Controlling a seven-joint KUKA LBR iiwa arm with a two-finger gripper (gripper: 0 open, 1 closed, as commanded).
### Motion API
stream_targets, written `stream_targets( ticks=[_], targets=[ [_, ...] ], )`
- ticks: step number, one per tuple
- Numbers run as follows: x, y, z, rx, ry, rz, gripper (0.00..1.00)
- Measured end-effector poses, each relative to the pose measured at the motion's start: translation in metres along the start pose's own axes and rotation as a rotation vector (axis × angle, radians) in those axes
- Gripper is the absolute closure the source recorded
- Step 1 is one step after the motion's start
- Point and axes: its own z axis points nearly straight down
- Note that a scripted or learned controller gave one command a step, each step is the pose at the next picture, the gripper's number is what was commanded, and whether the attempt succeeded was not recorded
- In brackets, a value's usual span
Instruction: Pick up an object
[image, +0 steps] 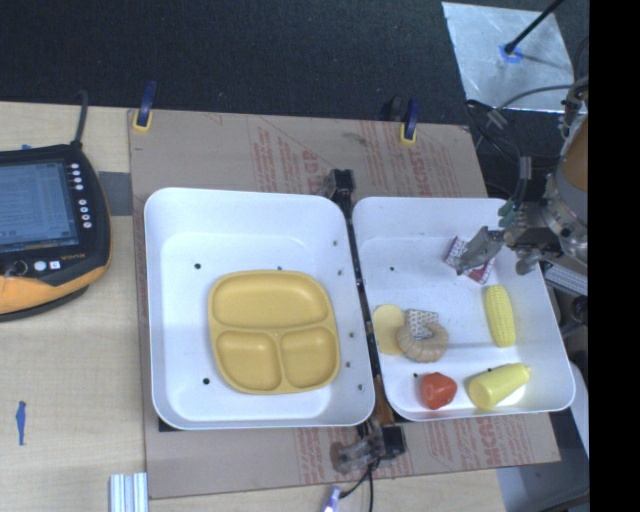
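Note:
My gripper (504, 254) hovers over the far right part of the right bin (400, 225), fingers spread and nothing between them. A small pink-and-white packet (466, 256) lies right by its left finger (484, 245); I cannot tell if they touch. Just in front of the gripper lies a yellow corn cob (499, 315). Nearer the bin's front are a yellow block-like piece (497, 385), a red tomato-like item (436, 390), a beige ring-shaped pastry (424, 344) with a small patterned piece (420, 321) on it, and a pale yellow disc (387, 322).
The left bin (180, 240) holds a yellow divided plate (272, 330). A teach pendant (45, 225) lies on the bench at far left. A clip (342, 183) sits between the bins at the back, and cables (365, 452) at the front.

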Motion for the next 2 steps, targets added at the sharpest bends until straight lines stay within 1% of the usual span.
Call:
stream_targets(
  ticks=[1, 2],
  targets=[
    [-0.071, 0.069, 0.099, 0.002, -0.002, 0.001, 0.0],
    [-0.09, 0.047, 0.171, 0.002, -0.001, -0.001, 0.0]
  ],
)
